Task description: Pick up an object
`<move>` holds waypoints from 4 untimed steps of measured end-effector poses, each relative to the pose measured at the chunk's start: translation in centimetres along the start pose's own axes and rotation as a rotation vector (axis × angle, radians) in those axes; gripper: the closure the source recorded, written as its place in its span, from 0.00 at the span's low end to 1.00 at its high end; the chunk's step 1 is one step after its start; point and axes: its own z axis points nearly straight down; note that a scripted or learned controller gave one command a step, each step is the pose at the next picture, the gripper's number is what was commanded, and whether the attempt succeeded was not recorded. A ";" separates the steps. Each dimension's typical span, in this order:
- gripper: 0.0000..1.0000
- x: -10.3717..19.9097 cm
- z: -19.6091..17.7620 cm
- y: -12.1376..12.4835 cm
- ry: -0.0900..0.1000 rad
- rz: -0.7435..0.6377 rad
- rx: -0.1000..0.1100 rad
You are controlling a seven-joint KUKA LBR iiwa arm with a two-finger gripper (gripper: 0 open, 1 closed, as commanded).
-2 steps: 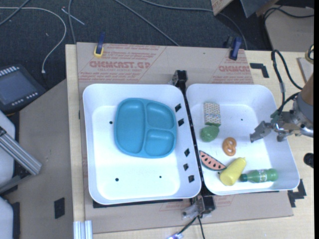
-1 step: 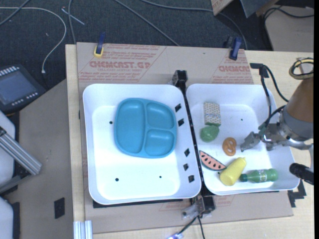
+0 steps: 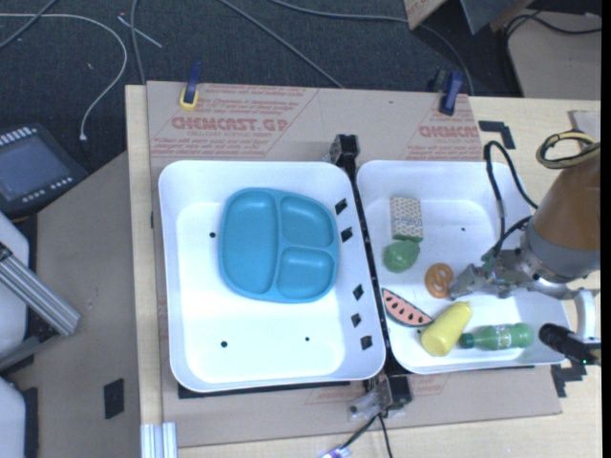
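Observation:
The right bin (image 3: 449,181) holds several small items. A checkered block (image 3: 407,217) stands near its back, with a green pear-like piece (image 3: 402,254) just in front. An orange ring (image 3: 439,279) lies mid-bin. A watermelon slice (image 3: 406,309), a yellow object (image 3: 446,328) and a green bottle (image 3: 496,336) lie along the front wall. My gripper (image 3: 474,281) reaches in from the right and sits low just right of the orange ring, above the yellow object's upper end. Nothing visibly hangs from it.
The left bin (image 3: 191,284) carries a blue divided plate (image 3: 279,244). A black divider with clips (image 3: 355,256) runs between the bins. The arm's orange band (image 3: 573,208) and a black cable (image 3: 496,184) hang over the right bin's right side.

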 end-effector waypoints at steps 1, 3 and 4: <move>1.00 0.0 -1.3 0.2 -0.001 0.000 -0.006; 1.00 -0.8 -10.7 0.8 -0.005 -0.001 -0.011; 1.00 -0.9 -15.9 0.9 -0.006 -0.002 -0.012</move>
